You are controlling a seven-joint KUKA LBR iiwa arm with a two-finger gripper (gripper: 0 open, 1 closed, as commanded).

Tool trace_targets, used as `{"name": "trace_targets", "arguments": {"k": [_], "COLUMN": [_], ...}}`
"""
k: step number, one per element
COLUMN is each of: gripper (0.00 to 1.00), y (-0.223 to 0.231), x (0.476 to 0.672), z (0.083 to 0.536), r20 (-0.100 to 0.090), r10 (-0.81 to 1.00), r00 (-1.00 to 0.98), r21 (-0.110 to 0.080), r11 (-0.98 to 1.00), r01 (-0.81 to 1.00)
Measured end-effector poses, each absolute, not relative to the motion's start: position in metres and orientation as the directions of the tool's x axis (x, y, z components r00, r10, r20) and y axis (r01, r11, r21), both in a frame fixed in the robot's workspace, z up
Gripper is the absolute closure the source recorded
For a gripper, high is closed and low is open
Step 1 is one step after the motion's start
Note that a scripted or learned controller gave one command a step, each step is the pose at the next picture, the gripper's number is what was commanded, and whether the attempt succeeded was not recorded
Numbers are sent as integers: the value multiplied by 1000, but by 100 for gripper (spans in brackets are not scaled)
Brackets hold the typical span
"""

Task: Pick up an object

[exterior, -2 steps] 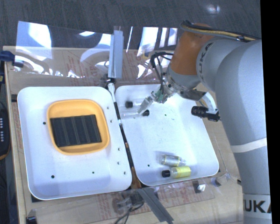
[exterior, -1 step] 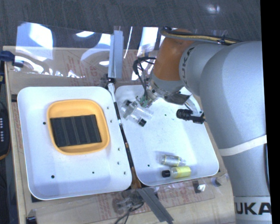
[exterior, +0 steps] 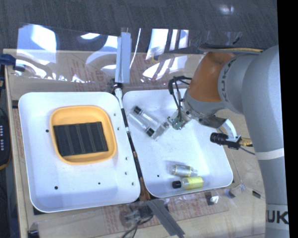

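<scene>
The approach step is judged to be in hand: the hand (exterior: pixel 175 122) is seen low inside the right bin (exterior: pixel 211 160), in its upper half, with nothing visibly between its tips. Whether the hand is apart or together cannot be told; it is too small and partly covered by the grey wrist.

Likely target: a clear vial with a dark cap (exterior: pixel 144 120), lying flat just left of the hand, upper part of the right bin. A pale strip-like item (exterior: pixel 161 130) lies between that vial and the hand, apparently touching or almost touching the hand; contact not confirmed. Near the right bin's lower edge two more things lie close together: a small metallic-looking tube (exterior: pixel 183 169) and, just below it, a yellow tube with a black cap (exterior: pixel 188 182).

Next move, as a judgement: the hand has to be centred over one item, lowered, closed and lifted; the vial is round and smooth, so rolling or slipping is a risk.

Left of the right bin, touching it along a shared edge, is the left bin (exterior: pixel 36 161), carrying a yellow tray with a dark ribbed insert (exterior: pixel 81 134). Both bins sit on a light wooden bench (exterior: pixel 69 219); clear glossy sheeting (exterior: pixel 66 55) is seen beyond the right bin's far edge, dark floor behind.
</scene>
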State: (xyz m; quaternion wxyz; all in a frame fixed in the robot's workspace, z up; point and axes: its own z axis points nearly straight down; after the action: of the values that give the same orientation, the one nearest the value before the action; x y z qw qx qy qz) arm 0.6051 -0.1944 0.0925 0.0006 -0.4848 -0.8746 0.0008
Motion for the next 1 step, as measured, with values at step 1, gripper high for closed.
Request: {"name": "trace_targets", "arguments": {"k": [1], "gripper": [0], "y": [-137], "x": [658], "z": [101], "r20": [-12], "r10": [798], "r00": [-602], "r21": [-2], "r11": [602], "r01": [798]}}
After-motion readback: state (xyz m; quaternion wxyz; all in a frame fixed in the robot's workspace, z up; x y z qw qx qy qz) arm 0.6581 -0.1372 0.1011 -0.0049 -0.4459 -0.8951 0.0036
